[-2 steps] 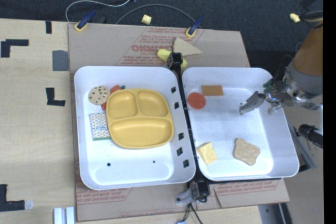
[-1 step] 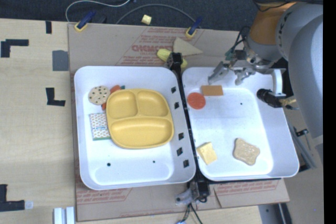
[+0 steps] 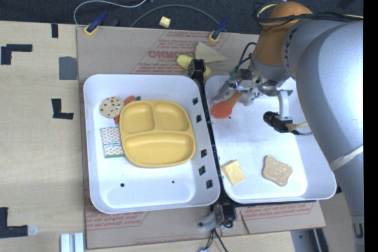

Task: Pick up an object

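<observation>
My gripper (image 3: 229, 97) hangs over the far left corner of the right bin (image 3: 260, 133), close to the divider between the bins. It is shut on an orange-red toy piece (image 3: 222, 108), whose upper end sits between the fingers while its rounded end points down-left toward the bin floor. Lower in the same bin lie a yellow cheese block (image 3: 233, 172) and a tan bread slice (image 3: 276, 170), both well apart from the gripper.
The left bin (image 3: 94, 174) holds a yellow divided plate (image 3: 158, 131), a cookie (image 3: 110, 106) and a patterned cracker (image 3: 111, 141). Behind the bins, a yellow piece (image 3: 185, 60) and a beige wedge (image 3: 210, 53) lie on the cardboard. The arm's grey body (image 3: 331, 85) covers the right bin's right side.
</observation>
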### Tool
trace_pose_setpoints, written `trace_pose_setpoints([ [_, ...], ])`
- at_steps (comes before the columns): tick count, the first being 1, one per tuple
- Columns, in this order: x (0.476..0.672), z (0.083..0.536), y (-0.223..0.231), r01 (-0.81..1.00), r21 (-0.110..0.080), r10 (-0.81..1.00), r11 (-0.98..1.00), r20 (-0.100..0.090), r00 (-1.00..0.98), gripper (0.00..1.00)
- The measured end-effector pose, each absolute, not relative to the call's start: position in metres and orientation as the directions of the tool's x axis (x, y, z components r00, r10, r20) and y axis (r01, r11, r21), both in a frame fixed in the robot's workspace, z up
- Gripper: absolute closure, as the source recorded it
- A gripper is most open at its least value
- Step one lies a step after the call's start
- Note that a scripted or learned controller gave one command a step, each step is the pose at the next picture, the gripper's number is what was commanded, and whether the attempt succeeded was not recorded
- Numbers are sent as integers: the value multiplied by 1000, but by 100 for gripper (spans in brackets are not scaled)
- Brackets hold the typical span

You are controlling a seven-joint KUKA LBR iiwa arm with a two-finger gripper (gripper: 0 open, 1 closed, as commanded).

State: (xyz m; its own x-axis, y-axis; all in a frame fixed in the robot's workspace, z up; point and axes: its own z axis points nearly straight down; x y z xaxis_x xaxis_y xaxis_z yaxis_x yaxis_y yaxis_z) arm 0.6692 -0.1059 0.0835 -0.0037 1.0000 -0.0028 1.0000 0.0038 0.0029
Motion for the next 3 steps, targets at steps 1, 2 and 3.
trace_pose_setpoints([
  [1,669,86,-126,1000,3,1000,1,-1,-1,0],
  [2,669,96,-126,1000,2,1000,3,-3,-3,100],
  [3,669,106,-125,1000,2,1000,4,-5,-4,100],
])
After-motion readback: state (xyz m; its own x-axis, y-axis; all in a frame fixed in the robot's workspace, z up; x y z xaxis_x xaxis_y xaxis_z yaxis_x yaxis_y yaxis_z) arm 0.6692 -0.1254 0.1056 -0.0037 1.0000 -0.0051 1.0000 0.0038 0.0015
